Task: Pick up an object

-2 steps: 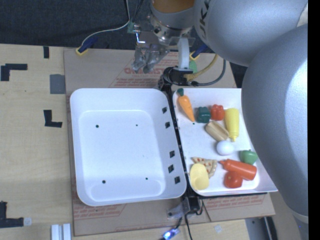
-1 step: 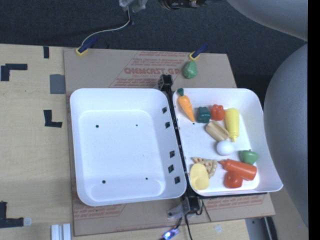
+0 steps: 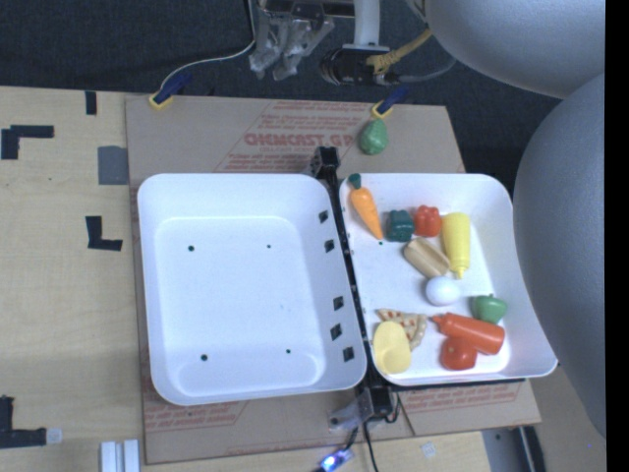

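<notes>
The end effector (image 3: 285, 49) is seen at the top of the frame, a little left of the middle, well above both bins and over the dark floor behind the tabletop (image 3: 59, 264). Nothing is seen between its parts, and whether it is spread or pressed together cannot be told, because it is blurred and small. It is probably parked up there so the bins can be seen clearly before a pick is tried.

The left bin (image 3: 157, 293) is a shallow white tray with only small dark dots on its floor. The right bin (image 3: 491, 190) carries all the toy food, so a pick is likely to be made there. An orange carrot (image 3: 366, 211) lies at the upper left of that bin, close to the middle wall. Beside it are a dark teal block (image 3: 399, 226), a small red piece (image 3: 428, 220) and a yellow corn cob (image 3: 456, 243). A tan roll (image 3: 426, 257) and a white egg (image 3: 442, 290) lie in the middle. Lower down are a green piece (image 3: 488, 309), a red pepper (image 3: 469, 334), a yellow piece (image 3: 391, 347) and a pizza slice (image 3: 405, 320).

One green toy (image 3: 373, 138) rests outside the bins, on the brown cardboard (image 3: 285, 141) above the right bin.

The toys are packed close, so a lone one, like the carrot, is judged easier to grab.
</notes>
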Controlling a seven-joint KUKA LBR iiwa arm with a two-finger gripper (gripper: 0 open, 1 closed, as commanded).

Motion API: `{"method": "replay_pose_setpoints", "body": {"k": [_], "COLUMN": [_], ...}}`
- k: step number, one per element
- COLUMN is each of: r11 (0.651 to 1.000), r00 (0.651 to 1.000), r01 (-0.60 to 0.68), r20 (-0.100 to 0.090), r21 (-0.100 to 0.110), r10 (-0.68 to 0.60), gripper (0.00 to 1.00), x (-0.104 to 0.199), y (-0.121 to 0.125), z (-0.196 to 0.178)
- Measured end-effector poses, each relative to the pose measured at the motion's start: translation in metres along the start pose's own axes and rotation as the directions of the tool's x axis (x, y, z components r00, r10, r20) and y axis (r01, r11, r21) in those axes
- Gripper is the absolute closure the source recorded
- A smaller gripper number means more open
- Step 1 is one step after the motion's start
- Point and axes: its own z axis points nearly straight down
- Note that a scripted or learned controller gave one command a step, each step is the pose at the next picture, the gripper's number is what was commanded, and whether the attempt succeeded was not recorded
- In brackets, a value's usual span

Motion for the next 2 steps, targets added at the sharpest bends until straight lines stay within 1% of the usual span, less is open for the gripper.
{"method": "replay_pose_setpoints", "body": {"k": [1,2], "r11": [1.000,1.000], "r00": [1.000,1.000], "r01": [-0.002,0.011], "r20": [0.000,-0.002], "r21": [-0.002,0.004], "r10": [0.002,-0.011], "gripper": [1.00,1.00], "x": [-0.048,0.051], "y": [0.000,-0.008], "z": [0.046,0.173]}}
